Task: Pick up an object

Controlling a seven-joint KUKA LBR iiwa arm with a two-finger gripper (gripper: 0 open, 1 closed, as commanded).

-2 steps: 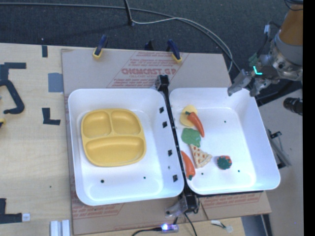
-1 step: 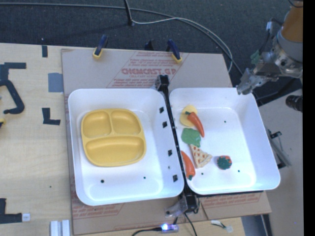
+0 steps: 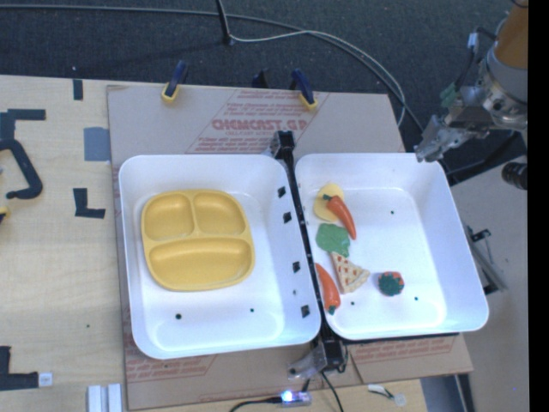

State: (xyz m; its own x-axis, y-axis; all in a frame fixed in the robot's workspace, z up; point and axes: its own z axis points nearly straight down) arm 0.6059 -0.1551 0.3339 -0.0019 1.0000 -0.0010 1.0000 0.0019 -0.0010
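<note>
- The candidate objects lie in the right bin (image 3: 429,230), bunched against its left wall: a yellow piece (image 3: 325,202) under an orange carrot (image 3: 343,215), a green leaf (image 3: 332,238), a pizza slice (image 3: 350,273), a second carrot (image 3: 328,287) along the wall, and a strawberry-like toy (image 3: 391,283) a little further toward the bin's middle.
- Likely risk: the pieces by the wall touch or overlap, so a descent there could pinch two at once or nudge them aside.
- The second carrot hugs the bin's wall, so a finger might strike the wall instead of closing round it.
- The strawberry-like toy stands apart from the rest and looks the safest target.
- The hand (image 3: 433,144) hangs just beyond the right bin's far right corner, above the rim, touching no object.
- Whether the hand is spread or closed cannot be told; nothing is seen in it.
</note>
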